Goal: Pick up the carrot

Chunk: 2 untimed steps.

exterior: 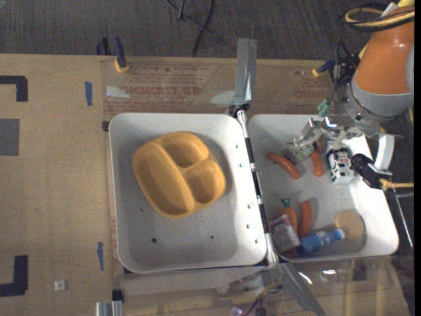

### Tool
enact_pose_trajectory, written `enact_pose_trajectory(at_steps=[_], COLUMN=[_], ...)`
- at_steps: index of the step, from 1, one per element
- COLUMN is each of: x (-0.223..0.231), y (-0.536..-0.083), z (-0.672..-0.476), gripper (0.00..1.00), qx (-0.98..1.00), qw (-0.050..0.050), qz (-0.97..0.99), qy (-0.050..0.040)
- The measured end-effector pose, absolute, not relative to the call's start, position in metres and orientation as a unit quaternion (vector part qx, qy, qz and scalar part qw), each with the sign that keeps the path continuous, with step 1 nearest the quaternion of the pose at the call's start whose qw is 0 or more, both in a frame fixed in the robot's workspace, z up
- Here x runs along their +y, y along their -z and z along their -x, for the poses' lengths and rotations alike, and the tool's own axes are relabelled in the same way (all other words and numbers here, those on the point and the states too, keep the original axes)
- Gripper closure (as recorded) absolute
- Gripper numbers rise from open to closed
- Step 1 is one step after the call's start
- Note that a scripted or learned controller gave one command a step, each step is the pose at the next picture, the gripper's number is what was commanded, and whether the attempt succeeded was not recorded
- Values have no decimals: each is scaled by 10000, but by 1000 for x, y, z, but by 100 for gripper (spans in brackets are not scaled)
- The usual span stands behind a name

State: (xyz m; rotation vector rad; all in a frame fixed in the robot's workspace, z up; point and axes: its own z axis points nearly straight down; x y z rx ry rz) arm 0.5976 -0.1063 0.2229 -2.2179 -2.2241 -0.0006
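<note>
Plywood bench [59,176] on dark carpet [79,8] bears both bins; pincer [314,137] state cannot be told.

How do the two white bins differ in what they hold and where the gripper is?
The left bin holds a yellow divided plate; the right bin holds many small items, among them a carrot and a blue bottle. The gripper hangs over the right bin, not the left. Both are shallow and white.

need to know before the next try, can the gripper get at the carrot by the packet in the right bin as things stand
Probably yes. The carrot lies exposed from above near the right bin's front left, but a packet and an orange sausage crowd it, leaving the gripper little room.
</note>
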Motion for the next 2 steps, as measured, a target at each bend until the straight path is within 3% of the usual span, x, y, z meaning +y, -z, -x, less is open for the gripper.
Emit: enact_pose_trajectory(at_steps=[1,2], x=[-67,-102], y=[-185,-104], z=[-552,-515], gripper=[0,0], qx=[-8528,-8610], qw=[3,-7], qz=[5222,5086], qy=[5,6])
